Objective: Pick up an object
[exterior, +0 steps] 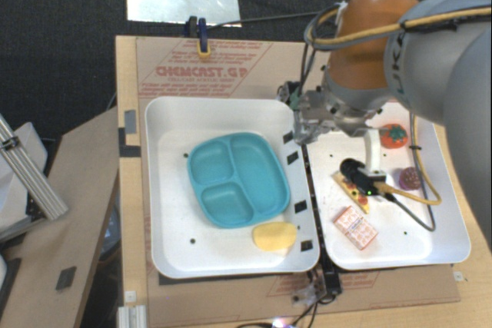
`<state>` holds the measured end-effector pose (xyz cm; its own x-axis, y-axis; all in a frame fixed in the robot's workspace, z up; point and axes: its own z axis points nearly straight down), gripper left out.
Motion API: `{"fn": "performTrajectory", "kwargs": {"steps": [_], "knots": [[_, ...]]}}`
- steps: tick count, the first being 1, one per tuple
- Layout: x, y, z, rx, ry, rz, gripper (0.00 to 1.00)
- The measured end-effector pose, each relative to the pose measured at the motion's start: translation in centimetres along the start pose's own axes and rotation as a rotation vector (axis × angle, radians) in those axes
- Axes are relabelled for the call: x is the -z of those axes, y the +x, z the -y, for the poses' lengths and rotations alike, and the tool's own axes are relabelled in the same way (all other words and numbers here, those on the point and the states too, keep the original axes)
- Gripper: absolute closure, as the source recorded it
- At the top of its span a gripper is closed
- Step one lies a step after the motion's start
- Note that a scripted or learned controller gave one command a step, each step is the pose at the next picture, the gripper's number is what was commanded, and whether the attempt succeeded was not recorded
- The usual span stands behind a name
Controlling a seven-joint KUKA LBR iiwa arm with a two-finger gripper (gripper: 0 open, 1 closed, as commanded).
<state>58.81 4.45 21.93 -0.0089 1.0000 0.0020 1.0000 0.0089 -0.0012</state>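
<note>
My gripper [303,131] hangs below the orange-banded wrist, over the wall between the two bins near their far end. In the right bin [446,242] lie a pink patterned packet [354,227], a small orange and yellow piece [350,193], a purple ball [410,178] and a red-orange fruit with a green top [394,135]. The left bin [169,242] holds a teal divided plate [238,179] and a yellow lump [274,236] just in front of it. Nothing shows between the gripper and any of these things.
The big grey arm covers the far right corner of the right bin. A yellow cable [415,200] loops over that bin's floor. Both bins sit on a cardboard sheet [207,69]. A metal rail [31,173] stands at the far left.
</note>
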Motion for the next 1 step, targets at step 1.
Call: {"fn": "performTrajectory", "kwargs": {"steps": [1], "knots": [[1.0,5.65,1.85,0.002,-0.001,-0.001,1.0]]}}
